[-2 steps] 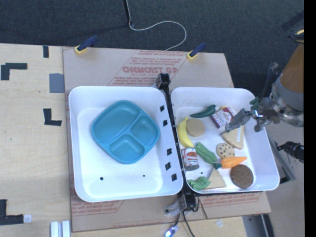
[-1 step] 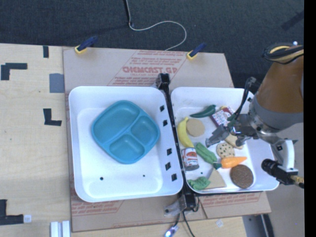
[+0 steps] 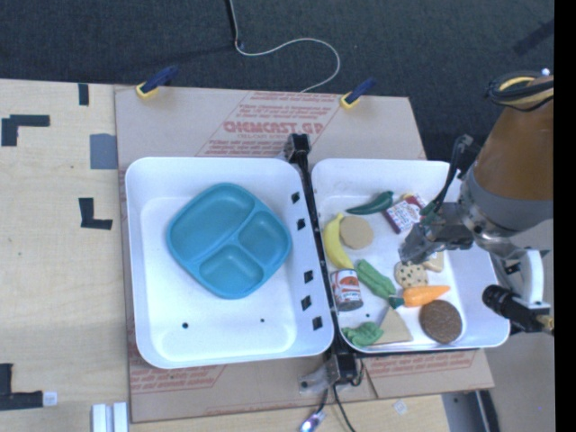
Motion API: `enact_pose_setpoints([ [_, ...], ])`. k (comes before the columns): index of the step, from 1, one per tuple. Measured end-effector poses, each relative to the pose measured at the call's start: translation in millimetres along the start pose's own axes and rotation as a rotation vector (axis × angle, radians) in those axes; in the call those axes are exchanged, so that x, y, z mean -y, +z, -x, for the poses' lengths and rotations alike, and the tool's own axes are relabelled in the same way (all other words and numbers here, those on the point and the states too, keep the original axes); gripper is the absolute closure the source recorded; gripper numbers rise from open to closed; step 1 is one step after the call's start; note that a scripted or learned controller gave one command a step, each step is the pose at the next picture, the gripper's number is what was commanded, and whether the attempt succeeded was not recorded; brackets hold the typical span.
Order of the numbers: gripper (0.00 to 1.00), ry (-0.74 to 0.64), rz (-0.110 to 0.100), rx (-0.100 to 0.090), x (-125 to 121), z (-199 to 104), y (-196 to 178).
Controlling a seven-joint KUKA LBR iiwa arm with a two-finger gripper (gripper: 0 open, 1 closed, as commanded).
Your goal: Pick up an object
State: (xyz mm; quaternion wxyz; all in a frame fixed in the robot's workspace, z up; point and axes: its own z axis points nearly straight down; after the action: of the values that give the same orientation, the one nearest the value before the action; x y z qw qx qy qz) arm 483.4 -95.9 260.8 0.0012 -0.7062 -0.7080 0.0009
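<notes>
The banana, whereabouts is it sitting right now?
In the camera view the banana lies in the right-hand bin, near the divider between the two bins, beside a round tan biscuit and above a small can.

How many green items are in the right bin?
3: a dark green pepper near the back, a green pod mid-bin beside the banana, and a leafy green piece at the front edge. The end effector may hide others.

cardboard sheet (image 3: pixel 261 124) | red print, "CHEMCAST GP" | partly legible
</notes>
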Motion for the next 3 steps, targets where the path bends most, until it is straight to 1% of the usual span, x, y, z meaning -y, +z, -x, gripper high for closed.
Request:
enact_pose_setpoints([
  [1,1.0,-0.002,0.001,0.0,-60,-40,80],
  [2,1.0,0.0,-0.004,-0.001,3,-73,59],
  [3,1.0,-0.003,0.019,-0.001,-2,-95,-117],
])
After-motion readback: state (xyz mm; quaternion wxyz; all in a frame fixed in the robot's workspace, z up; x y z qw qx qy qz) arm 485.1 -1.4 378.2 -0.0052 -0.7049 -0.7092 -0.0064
